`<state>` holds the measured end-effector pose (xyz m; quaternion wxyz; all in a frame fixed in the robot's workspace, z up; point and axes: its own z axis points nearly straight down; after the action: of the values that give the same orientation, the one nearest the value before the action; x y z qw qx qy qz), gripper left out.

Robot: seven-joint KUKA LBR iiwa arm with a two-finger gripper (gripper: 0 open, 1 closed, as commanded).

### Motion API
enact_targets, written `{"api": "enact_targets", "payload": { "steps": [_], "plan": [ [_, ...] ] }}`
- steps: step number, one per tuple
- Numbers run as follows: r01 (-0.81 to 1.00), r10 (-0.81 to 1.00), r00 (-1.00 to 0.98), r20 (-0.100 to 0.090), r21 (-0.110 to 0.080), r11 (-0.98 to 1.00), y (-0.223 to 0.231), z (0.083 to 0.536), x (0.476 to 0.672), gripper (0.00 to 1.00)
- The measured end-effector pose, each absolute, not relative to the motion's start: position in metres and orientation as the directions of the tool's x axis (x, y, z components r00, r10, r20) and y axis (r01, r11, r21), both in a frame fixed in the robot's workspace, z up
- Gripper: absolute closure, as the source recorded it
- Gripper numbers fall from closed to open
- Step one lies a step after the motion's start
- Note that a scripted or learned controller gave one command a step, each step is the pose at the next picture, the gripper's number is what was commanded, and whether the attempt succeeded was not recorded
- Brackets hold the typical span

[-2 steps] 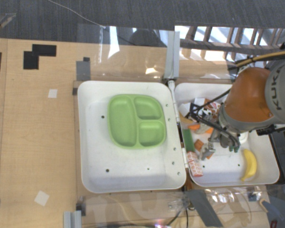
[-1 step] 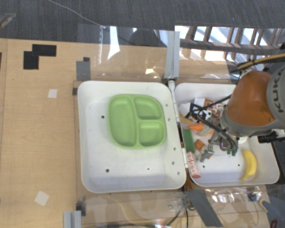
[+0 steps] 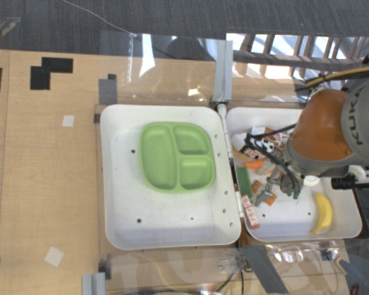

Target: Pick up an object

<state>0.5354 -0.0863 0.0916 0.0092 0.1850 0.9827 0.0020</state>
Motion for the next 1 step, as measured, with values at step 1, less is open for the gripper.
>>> {"api": "enact_targets", "payload": {
  "steps": [1],
  "plan": [
    [0.356, 0.357, -0.933, -0.041, 0.011, 0.934, -0.0866, 0.1064, 0.5422, 1.0]
  ]
}}
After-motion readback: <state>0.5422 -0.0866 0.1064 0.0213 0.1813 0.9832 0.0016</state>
